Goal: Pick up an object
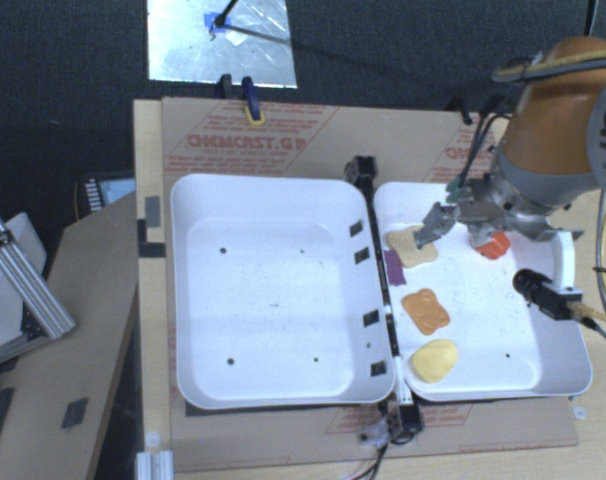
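Arm: the grey KUKA arm with its orange band (558, 108) reaches in from the right, above the upper part of the right bin
Gripper: the grey two-finger gripper (435, 224) sits low over the right shallow white plastic bin (553, 368), its tip just at the upper right edge of the pale beige flat piece
Jaws: cannot tell whether they are apart or together; the slant of the view hides the gap, and nothing is seen between them
Pale beige flat piece (410, 249): lies on the bin floor near the divider, upper left of the right bin
Orange flat wavy piece (425, 310): lies just below the beige one, apart from it
Yellow rounded piece (434, 359): lies near the lower left corner of the right bin, below the orange piece
Small red-orange object (493, 247): on the bin floor to the right of the gripper, partly under the wrist
Left shallow white plastic bin (198, 208): beside the right one, touching along the black-clipped middle edge
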Controlling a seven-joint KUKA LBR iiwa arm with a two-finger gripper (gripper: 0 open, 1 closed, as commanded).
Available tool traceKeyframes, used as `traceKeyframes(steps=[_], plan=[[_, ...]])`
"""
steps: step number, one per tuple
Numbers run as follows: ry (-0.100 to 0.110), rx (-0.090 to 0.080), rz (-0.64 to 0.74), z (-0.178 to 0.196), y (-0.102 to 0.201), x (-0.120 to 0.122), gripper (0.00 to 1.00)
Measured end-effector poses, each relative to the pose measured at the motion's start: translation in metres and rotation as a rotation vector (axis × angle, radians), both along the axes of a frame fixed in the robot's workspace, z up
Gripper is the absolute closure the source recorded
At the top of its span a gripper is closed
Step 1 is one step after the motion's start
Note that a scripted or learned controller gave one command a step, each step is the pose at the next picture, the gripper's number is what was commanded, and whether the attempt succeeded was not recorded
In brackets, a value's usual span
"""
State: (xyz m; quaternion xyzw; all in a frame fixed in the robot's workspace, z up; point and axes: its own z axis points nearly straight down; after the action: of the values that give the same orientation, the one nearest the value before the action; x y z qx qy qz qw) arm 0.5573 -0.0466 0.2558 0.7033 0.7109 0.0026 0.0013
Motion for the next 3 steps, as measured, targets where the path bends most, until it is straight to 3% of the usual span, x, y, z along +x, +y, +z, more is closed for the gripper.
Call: traceKeyframes(steps=[1, 2, 3], plan=[[0.001, -0.002, -0.005, 0.009, -0.004, 0.000, 1.00], [-0.013, 0.000, -0.001, 0.144, 0.035, 0.002, 1.00], [-0.003, 0.002, 0.002, 0.211, 0.119, -0.034, 1.00]])
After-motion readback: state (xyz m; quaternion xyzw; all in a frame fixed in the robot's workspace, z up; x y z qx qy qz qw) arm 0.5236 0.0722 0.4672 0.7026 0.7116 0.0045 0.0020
